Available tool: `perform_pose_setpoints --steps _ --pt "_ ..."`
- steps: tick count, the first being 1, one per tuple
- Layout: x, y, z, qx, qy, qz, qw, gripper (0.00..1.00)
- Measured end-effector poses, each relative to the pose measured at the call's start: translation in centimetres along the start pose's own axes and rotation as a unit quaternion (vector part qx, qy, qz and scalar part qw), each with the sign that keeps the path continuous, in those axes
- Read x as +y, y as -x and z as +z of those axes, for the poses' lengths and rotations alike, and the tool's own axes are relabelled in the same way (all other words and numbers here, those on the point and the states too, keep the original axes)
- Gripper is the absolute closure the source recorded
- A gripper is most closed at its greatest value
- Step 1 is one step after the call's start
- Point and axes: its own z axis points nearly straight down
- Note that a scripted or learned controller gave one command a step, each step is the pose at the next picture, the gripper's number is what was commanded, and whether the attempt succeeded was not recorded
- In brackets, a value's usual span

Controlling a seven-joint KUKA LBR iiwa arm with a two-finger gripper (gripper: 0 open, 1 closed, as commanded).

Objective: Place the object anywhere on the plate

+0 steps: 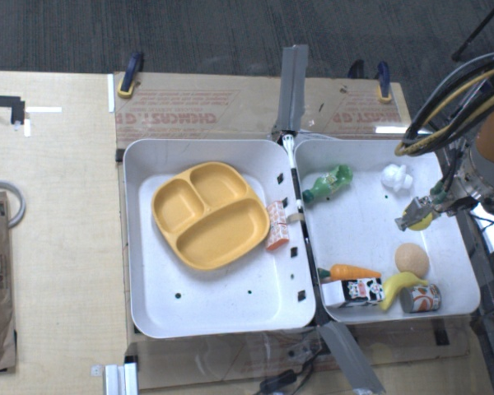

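Clearly the gripper [417, 215] hangs over the right side of the right bin [370, 220] with a small yellow object [422, 218] at its tip, but whether the fingers are closed on it or merely beside it I cannot tell. The yellow plate [210, 214] lies in the left bin [148, 262], well apart to the left. To do this well, I judge the arm should lift high enough to clear the divider [300, 229] between the bins, travel left, and release low over one of the plate's compartments.
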Motion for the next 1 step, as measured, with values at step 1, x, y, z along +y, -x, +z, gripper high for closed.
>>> perform_pose_setpoints --steps 1 --pt "0.06 0.05 -0.83 0.000 0.000 -0.001 1.0000 1.00"
